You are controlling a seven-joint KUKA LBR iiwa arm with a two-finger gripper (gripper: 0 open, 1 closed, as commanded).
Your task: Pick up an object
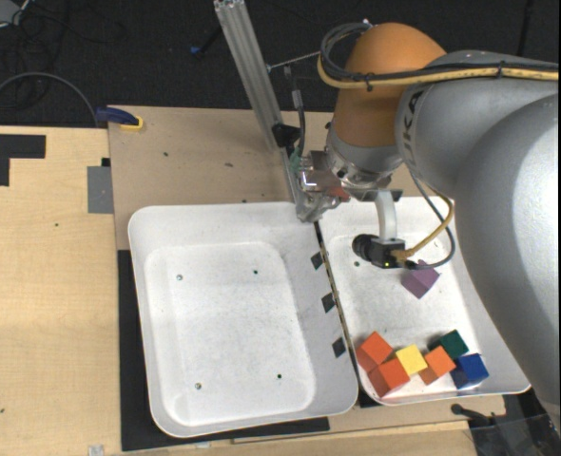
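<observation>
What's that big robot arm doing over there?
The robot arm's gripper hangs over the far end of the right bin, by the wall between the two bins. It has not picked anything up yet. A purple block lies close by, and a bunch of coloured blocks sits in that bin's near corner.

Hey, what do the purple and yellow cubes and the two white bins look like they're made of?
The purple cube and yellow cube: likely painted wood or foam; matte, flat colour, crisp edges. The left bin and right bin: probably moulded plastic; smooth, speckled, rounded corners.
</observation>
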